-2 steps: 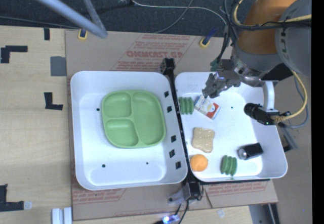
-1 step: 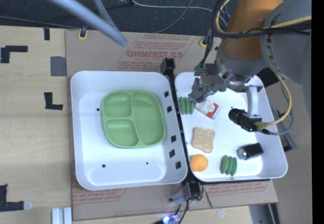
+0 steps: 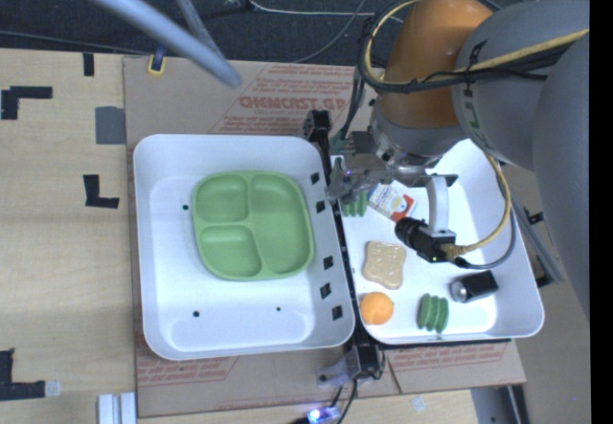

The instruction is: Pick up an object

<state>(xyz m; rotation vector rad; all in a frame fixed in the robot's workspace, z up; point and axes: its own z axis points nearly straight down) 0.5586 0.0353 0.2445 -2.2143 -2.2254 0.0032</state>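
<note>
We see the tool (image 3: 369, 185) low over the right bin (image 3: 508, 312), at its upper-left corner; we cannot tell its state. Below it lie a tan cracker (image 3: 385, 262), an orange ball (image 3: 376, 308) and a green pod (image 3: 433, 313).

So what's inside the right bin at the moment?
In the right bin: a cracker, orange ball, green pod, dark cylinder, red-white packet. The arm covers the bin's far end.

Bright overhead light glares off the white bins (image 3: 153, 221), while the top edge is dim and blurred
</note>
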